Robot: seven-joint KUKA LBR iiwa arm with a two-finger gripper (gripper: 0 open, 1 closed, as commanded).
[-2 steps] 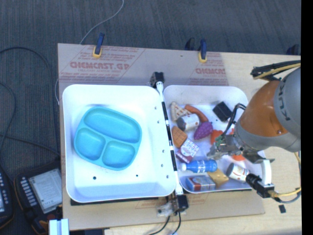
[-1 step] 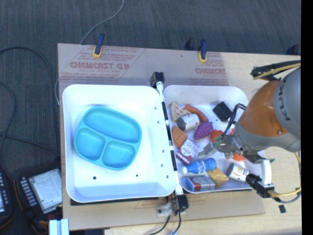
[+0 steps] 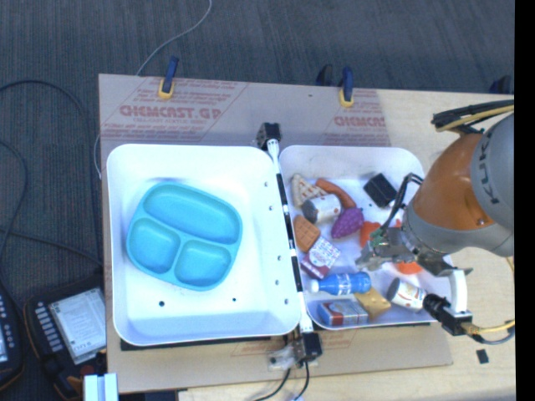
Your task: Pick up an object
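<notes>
My gripper hangs low over the middle right of the right bin, under the orange band of the arm. Just to its left lie a purple toy and an orange piece. A blue bottle lies below it, beside a white tube. A black block sits at the bin's back, with a red-brown sausage shape to its left. The arm hides whatever sits directly under the wrist.
The left bin holds a blue divided plate. The right bin also holds a waffle-like piece, a pink and white packet and a red box. A black divider post stands between the bins.
</notes>
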